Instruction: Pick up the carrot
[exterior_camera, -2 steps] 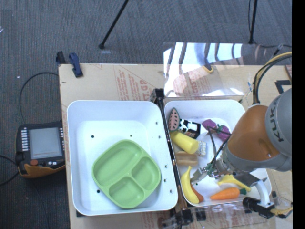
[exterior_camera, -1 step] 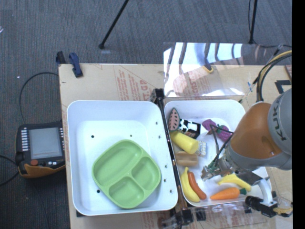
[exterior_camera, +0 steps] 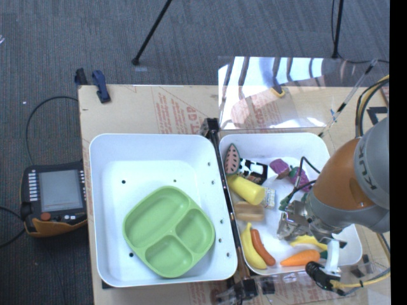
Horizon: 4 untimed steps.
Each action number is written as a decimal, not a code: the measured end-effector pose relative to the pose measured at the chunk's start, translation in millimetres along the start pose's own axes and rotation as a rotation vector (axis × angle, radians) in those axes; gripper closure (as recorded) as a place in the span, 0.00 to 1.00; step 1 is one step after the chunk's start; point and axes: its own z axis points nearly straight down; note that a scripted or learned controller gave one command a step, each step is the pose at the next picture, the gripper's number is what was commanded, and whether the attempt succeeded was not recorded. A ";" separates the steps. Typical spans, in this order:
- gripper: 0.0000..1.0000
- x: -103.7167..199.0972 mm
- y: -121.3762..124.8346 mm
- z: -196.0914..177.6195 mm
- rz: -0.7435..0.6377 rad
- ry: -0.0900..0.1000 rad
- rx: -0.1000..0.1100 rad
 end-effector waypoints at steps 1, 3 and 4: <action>0.00 -0.1 0.1 -0.1 0.001 0.000 0.000; 0.00 -43.6 16.0 -0.8 -0.272 0.001 -0.003; 0.00 -16.1 6.4 -0.7 -0.576 0.001 0.000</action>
